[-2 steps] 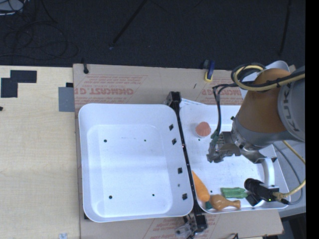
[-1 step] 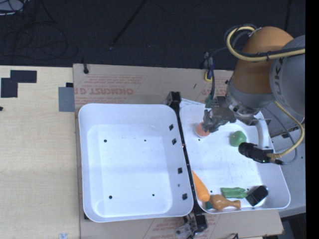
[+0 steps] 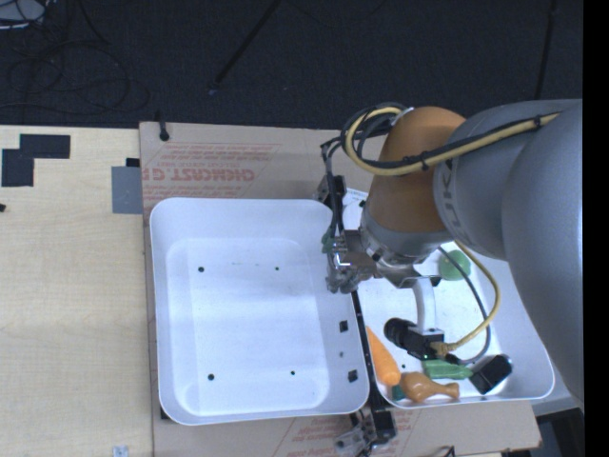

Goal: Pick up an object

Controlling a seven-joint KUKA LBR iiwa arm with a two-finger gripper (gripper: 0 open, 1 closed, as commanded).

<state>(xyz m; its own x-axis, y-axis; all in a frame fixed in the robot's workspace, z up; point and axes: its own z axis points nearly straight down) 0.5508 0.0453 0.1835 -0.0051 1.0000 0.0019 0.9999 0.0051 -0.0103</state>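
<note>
Over the right bin point(image 3: 521, 336), centre right of the frame, we see the gripper point(image 3: 338, 267) close to the wall beside the left bin point(image 3: 247, 312), its opening impossible to tell, while an orange carrot point(image 3: 381, 355) lies lower in the right bin.

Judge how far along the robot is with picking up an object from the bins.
Done: the gripper sits above the right bin's inner wall. In hand: nothing visibly gripped or lifted. Left: the whole pick; the orange carrot, tan piece and black piece lie on the bin floor.
</note>
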